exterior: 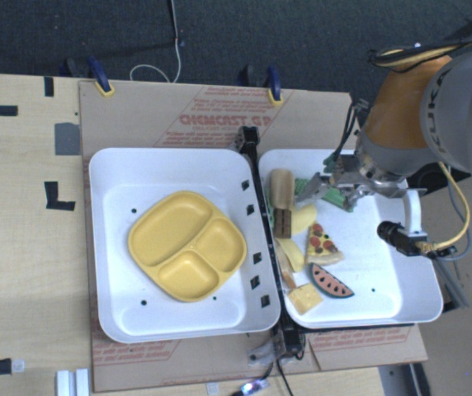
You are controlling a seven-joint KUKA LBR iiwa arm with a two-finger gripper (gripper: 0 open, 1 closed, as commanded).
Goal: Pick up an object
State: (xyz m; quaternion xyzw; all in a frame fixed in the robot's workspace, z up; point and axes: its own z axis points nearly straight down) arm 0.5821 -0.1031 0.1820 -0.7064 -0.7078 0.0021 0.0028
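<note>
The right bin point(405, 291) holds several toy foods. A tan and brown stick-like piece point(281, 192) lies by its left wall, with a pale yellow piece point(303, 219) beside it. A pizza slice point(322, 244), a watermelon slice point(332, 280) and a cheese block point(305, 299) lie toward the front. My gripper point(339, 190) hangs low over the back of this bin. A green piece point(305, 187) lies just to its left, partly hidden under the hand. Whether the green piece is held is unclear.
The left bin point(104, 221) holds a yellow divided plate point(188, 244). A black divider point(257, 213) runs between the bins. The arm's orange band and grey body point(409, 114) loom over the right bin's back right corner, with a yellow cable point(455, 229) looping beside it.
</note>
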